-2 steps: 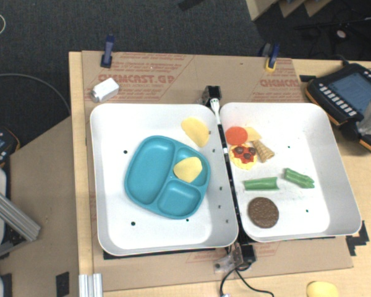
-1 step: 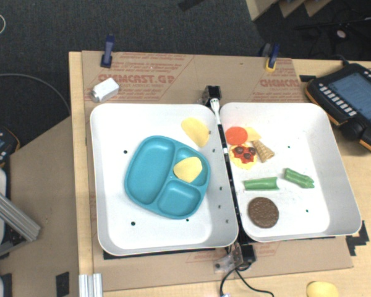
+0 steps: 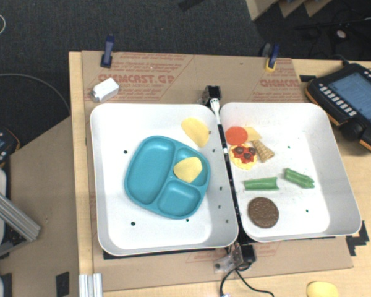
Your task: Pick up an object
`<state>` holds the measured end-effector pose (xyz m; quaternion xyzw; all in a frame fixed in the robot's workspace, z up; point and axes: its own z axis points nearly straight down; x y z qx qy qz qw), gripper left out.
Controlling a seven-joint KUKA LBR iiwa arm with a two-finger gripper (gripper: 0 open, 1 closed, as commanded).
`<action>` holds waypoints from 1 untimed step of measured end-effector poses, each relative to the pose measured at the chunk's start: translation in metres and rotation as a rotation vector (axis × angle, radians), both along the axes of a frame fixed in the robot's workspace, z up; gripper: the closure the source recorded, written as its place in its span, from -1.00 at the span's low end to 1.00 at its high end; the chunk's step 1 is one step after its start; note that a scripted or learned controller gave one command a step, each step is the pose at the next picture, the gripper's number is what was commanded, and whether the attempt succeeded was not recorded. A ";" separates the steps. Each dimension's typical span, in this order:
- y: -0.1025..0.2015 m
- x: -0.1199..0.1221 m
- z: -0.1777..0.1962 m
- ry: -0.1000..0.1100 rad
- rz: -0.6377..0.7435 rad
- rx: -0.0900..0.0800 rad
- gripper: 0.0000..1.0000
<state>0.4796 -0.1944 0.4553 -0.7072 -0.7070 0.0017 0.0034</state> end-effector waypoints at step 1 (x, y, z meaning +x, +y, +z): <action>0.088 0.001 0.015 -0.009 0.010 -0.001 1.00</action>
